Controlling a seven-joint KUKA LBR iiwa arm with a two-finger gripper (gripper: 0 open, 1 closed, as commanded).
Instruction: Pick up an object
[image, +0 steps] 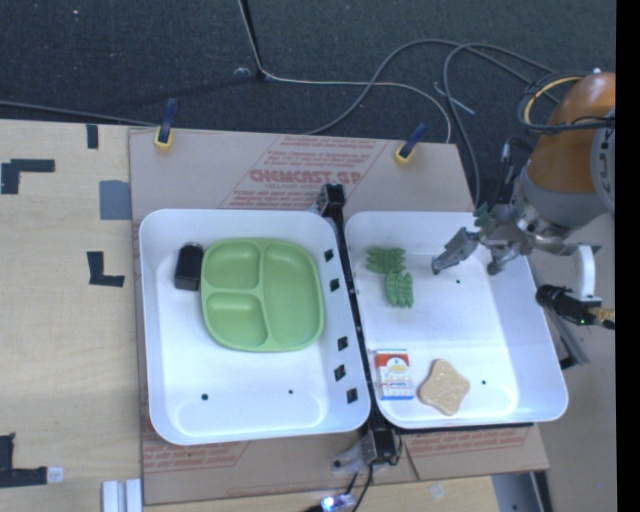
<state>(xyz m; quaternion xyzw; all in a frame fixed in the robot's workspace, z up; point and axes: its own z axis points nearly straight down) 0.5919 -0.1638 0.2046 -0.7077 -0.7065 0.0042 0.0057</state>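
Right bin (520, 330): green toys (392, 275), card (393, 375), toast (443, 387); gripper (473, 256) seemingly open, empty

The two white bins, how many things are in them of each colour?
Green: 2, the green divided plastic plate in the left white bin and the green bumpy toy in the right white bin
Black: 1, the small black block
Tan: 1, the tan toast-shaped piece
Red and white: 1, the small red-and-white carton
Total: 5
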